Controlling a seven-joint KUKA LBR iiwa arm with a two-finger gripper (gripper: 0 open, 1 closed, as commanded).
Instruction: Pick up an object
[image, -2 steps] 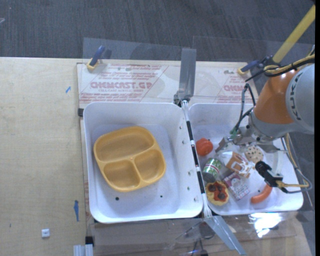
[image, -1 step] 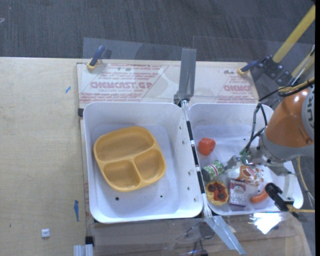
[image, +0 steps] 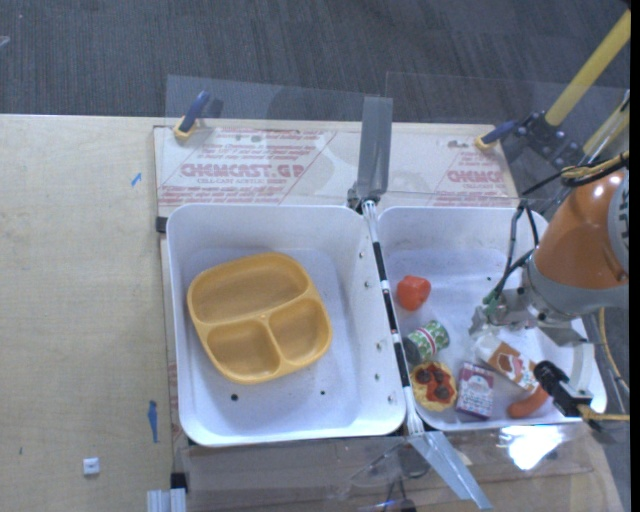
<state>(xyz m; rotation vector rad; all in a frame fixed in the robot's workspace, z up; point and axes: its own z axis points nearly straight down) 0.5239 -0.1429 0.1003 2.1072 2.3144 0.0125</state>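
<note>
You are looking down on two white bins set side by side. The arm (image: 585, 240), grey with an orange band, reaches in from the right and stands over the right bin (image: 455, 235). The gripper (image: 505, 315) hangs over the middle of that bin, near its right side; you cannot tell from this view whether it is open, closed, or gripping anything.

Locate the objects from the gripper as follows:

- A carton (image: 508, 362) with a white and orange face lies just below the gripper, toward the near wall.
- A sausage (image: 528, 402) lies beyond the carton, against the near wall.
- A small purple box (image: 477, 389) lies below and to the left, just beside the carton.
- A pizza slice (image: 433, 385) lies further left, near the dividing wall.
- A green and white can (image: 428, 340) lies to the left, on its side.
- A red tomato (image: 412, 292) lies to the upper left, apart from the rest.

The left bin (image: 200, 400) holds a yellow divided plate (image: 258, 315), well apart from the gripper.
</note>
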